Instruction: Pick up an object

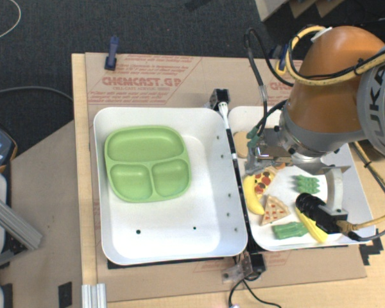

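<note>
I'm hovering my pincer over the pizza, grip state I cannot tell, needing to descend next.

Plastic bins and toys on a cardboard-covered bench

The two white bins looked like smooth, slightly glossy plastic; the green divided plate was matt plastic; the banana, pizza slices and green pieces appeared as smooth moulded plastic; the bench sheet looked like matt brown cardboard printed in red; the arm's orange band was glossy, its grey wrist satin metal.
</note>
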Robot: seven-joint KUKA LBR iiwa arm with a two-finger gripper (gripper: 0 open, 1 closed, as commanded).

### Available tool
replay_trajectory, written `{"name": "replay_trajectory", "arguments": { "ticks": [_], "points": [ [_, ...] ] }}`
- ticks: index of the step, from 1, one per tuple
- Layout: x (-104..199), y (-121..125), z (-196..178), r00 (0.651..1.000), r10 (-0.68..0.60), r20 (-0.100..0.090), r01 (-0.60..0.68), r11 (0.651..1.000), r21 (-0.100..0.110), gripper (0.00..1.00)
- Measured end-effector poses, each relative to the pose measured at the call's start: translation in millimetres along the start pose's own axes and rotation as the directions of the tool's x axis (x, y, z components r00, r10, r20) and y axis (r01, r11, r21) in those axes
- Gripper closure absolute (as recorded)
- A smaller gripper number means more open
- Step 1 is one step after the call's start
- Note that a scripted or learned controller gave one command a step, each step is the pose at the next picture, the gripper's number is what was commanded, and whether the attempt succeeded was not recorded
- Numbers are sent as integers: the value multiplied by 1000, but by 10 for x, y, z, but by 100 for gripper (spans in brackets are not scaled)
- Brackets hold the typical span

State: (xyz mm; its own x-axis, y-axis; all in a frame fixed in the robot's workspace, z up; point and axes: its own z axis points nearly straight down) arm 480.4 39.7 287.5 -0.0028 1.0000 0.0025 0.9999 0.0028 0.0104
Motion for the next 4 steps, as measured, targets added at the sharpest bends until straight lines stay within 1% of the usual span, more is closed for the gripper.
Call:
{"name": "replay_trajectory", "arguments": {
  "ticks": [1,2,3,4],
  "points": [
    [232,23,-1681,1000,0,-2,0,1000,-9,100],
    [544,-8,-426,1000,1,4,-1,1000,23,100],
    [121,21,-1991,1000,6,0,-6,1000,-9,100],
    [-346,-3,-1366,1000,9,4,-9,1000,17,100]
  ]
}}
